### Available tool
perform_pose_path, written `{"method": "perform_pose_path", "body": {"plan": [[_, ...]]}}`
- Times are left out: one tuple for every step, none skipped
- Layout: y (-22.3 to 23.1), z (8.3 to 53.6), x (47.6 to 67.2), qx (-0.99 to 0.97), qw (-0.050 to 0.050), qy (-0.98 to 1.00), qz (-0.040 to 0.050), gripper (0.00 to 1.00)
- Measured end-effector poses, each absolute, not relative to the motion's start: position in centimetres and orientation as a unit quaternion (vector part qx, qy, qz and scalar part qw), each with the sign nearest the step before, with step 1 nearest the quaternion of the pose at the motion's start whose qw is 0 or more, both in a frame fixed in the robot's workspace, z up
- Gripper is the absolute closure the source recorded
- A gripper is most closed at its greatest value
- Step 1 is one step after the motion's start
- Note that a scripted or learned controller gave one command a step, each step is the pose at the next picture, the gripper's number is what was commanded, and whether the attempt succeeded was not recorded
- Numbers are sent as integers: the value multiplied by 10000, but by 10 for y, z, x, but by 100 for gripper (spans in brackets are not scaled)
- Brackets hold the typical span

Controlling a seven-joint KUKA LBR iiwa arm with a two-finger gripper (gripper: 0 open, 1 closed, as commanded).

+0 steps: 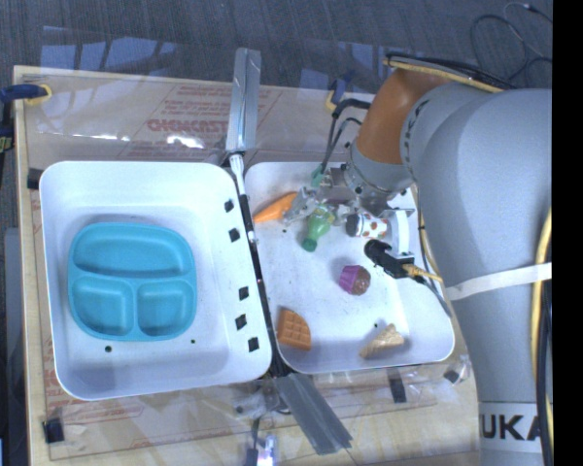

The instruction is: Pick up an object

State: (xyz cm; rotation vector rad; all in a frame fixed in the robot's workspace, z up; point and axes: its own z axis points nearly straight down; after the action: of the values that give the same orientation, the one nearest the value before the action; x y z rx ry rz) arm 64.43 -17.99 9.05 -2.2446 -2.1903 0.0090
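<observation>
On top of a light wooden bench [39,377], covered by a clear plastic sheet with red print, sit two shallow white bins side by side, and the floor around it all is dark grey carpet with a fine ribbed look. A blue clamp [19,93] grips the bench's far left corner, and some black cables loop on the floor at the far right.

Left bin [68,187] is smooth glossy plastic with rounded corners, and it holds a turquoise divided tray [131,280], kind of a kid's plate shape with one big section and two small ones. A metal strip [243,105] runs along the gap between the bins, with little black clips down the divider.

Right bin [321,343] has the toy food stuff scattered in it: an orange carrot-shaped piece [275,207] at the far left, a green bottle-ish thing [317,229] just beside the gripper, a round purple piece [355,280] in the middle, a waffle-textured orange square [293,328] near the front left, and a tan wedge [384,340] at the near right.

Big matte grey arm comes in from the right, with its orange band [389,115] shiny and curved. Gripper [335,202] is down low over the far part of the right bin, right by the green bottle and carrot. It's a tangle of metal and wires from this angle, so I honestly can't tell how far apart it's set or if anything's in it.
</observation>
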Motion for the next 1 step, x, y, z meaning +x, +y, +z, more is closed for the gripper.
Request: {"method": "perform_pose_path", "body": {"plan": [[-178, 101, 645, -7132, 39, -7009, 42, 100]]}}
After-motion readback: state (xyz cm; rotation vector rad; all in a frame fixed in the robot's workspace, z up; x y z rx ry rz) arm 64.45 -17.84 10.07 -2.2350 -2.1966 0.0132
